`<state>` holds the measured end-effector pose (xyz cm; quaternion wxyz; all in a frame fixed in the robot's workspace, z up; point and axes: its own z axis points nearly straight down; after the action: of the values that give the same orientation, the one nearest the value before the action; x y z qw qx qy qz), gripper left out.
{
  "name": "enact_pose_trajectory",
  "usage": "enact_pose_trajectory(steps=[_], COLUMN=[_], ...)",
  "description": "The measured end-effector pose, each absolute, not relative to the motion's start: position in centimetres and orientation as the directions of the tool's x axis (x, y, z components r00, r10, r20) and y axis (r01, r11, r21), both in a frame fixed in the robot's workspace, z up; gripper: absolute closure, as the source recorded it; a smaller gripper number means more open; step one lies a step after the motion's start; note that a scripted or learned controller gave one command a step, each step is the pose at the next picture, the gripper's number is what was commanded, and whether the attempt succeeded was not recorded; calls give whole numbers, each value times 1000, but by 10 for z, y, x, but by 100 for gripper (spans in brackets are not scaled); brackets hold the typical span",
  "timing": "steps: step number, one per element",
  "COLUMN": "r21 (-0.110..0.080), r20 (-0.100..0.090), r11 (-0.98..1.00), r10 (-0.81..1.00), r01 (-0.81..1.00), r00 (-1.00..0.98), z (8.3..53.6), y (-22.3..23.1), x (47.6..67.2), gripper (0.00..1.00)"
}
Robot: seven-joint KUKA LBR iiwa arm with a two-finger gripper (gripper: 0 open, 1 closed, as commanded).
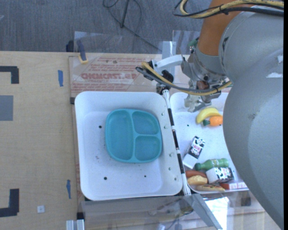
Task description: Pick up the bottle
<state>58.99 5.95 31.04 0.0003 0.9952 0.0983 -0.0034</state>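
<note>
Camera view: wooden bench point(31, 134) (grey carpet point(45, 22))

The arm point(256, 112) is a bulky, smooth casing of pale grey with rounded contours. Above the wrist sits an orange band point(213, 36). Black and yellow cables point(202, 9) loop over the band, and a further bundle of yellow and black cable point(155, 74) trails from the wrist. The gripper point(198, 101) is metallic grey with a white mounting bracket point(168, 62).
</note>
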Motion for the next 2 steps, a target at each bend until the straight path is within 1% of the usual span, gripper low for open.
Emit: enact_pose_trajectory(steps=[1, 2], r21=[2, 1], r20=[-3, -8], r11=[-955, -950], r10=[296, 313], r01=[296, 313], r00=[955, 950], z=[432, 318], y=[139, 137], x=[621, 572], gripper=[100, 100])
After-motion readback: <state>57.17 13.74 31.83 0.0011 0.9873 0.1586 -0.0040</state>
